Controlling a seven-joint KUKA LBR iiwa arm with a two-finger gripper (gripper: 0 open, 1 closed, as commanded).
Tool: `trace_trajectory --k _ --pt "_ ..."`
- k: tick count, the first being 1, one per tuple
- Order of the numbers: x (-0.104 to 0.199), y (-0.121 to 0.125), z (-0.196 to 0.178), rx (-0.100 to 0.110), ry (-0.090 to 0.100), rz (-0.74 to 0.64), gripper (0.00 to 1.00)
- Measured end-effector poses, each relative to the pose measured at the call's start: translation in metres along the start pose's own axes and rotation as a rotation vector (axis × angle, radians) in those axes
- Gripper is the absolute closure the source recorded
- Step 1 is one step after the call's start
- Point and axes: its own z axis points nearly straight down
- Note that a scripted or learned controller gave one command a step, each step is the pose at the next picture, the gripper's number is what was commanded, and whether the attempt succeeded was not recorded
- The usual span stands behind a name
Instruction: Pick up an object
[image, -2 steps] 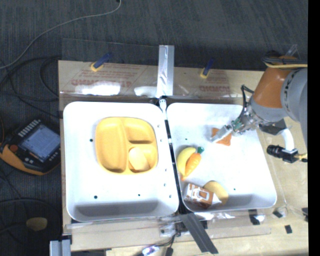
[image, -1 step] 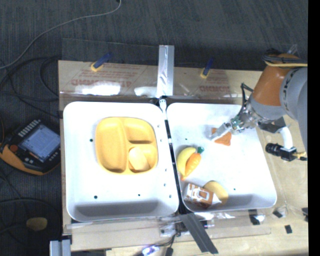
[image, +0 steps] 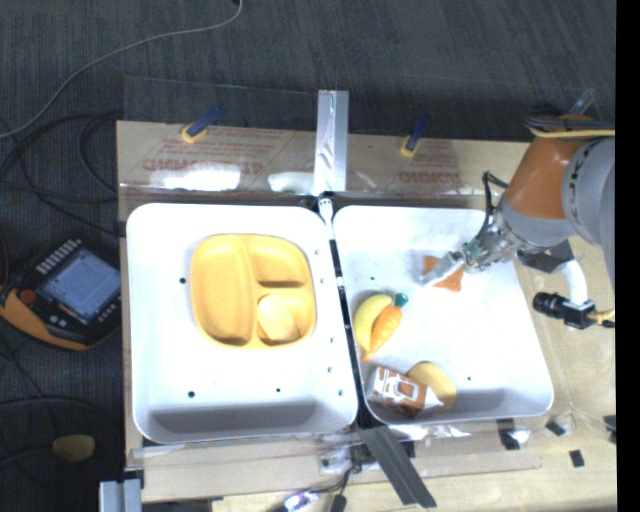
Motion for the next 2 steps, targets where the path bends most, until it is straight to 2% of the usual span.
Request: trace_trajectory --k 1,2 --pt "-0.0041 0.0042 0.0002 0.005 0.004 -0.058 0.00" --pt "-0.0045 0.0053 -0.0091 0.002 0.000 -0.059 1.00"
